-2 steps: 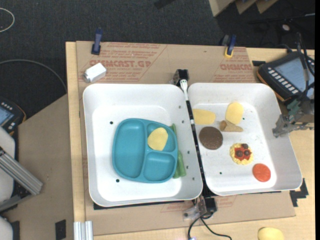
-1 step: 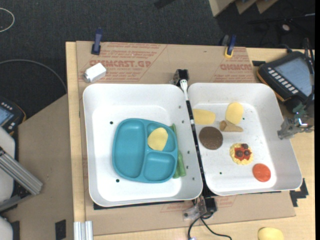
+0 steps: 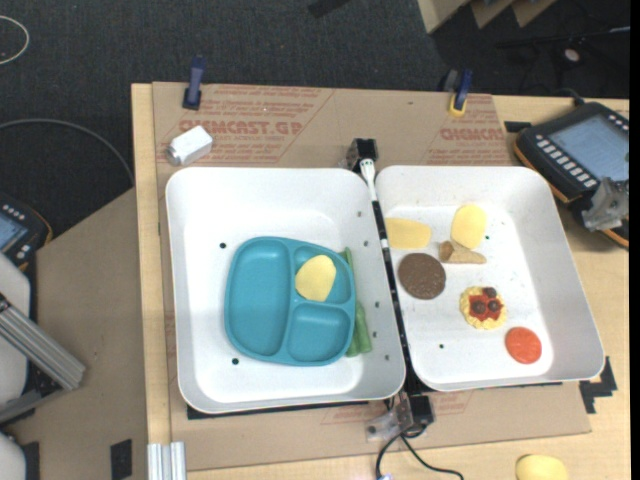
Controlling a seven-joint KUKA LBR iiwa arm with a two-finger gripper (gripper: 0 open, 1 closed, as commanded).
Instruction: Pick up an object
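The left white bin (image 3: 200, 218) holds a teal divided plate (image 3: 262, 303) with a yellow piece (image 3: 316, 277) in its upper right compartment. A green item (image 3: 358, 320) lies along the plate's right side. In the right white bin (image 3: 540, 208) lie a pale yellow wedge (image 3: 407, 233), a yellow rounded piece (image 3: 468, 225), a small tan bit (image 3: 460, 254), a brown disc (image 3: 422, 275), a yellow tart with red berries (image 3: 483, 307) and a red-orange round piece (image 3: 523, 344).
A black pendant with a screen (image 3: 580, 151) rests on the bench at the right. A small white block (image 3: 190, 145) sits on the cardboard behind the left bin. Clamps (image 3: 194, 83) hold the cardboard's back edge. A yellow object (image 3: 540, 467) lies near the front right.
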